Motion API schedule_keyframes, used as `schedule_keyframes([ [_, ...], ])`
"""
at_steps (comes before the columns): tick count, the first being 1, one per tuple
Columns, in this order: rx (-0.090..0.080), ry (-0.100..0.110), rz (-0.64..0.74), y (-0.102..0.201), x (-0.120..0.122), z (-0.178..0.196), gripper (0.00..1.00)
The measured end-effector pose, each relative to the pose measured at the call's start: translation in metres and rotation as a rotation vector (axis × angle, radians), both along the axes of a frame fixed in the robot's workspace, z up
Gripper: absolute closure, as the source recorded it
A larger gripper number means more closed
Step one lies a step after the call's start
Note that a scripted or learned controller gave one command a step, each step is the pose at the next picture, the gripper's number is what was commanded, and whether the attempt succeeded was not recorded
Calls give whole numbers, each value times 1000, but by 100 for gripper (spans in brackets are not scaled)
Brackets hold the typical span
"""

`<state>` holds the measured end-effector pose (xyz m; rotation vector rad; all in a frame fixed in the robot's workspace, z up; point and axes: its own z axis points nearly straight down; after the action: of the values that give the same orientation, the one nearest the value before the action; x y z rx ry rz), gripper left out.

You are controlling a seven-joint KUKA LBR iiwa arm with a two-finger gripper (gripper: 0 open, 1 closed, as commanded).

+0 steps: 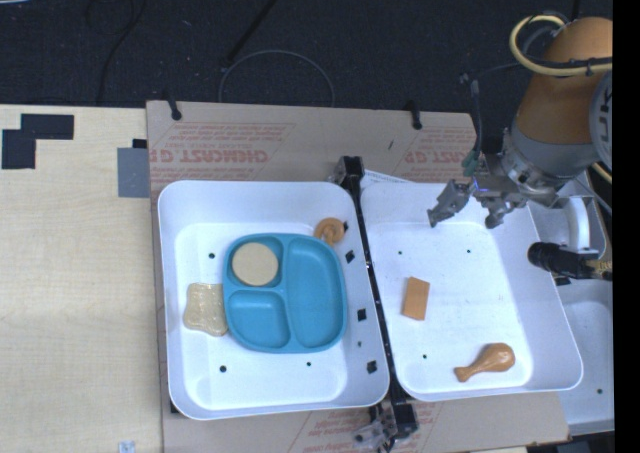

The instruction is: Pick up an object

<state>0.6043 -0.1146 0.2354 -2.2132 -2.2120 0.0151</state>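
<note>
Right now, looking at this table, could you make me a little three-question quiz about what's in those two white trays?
1. True or false: the blue plate sits in the left bin.
2. Which item lies nearest the front of the right bin? A) orange block B) toy drumstick C) round cracker
3. Fill in: the gripper is above the right bin's ____ edge (far or near).

Key: 1 true; 2 B; 3 far.

Glossy white plastic bins [190, 203]; smooth blue plastic tray [312, 291]; matt cardboard [300, 141].
</note>
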Motion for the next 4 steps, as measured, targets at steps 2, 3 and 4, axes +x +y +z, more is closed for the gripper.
schedule_keyframes([
  [2, -1, -8, 1, 2, -4, -38, 0],
  [3, -1, -10, 1, 6, -3, -81, 0],
  [4, -1, -9, 4, 11, 5, -132, 0],
])
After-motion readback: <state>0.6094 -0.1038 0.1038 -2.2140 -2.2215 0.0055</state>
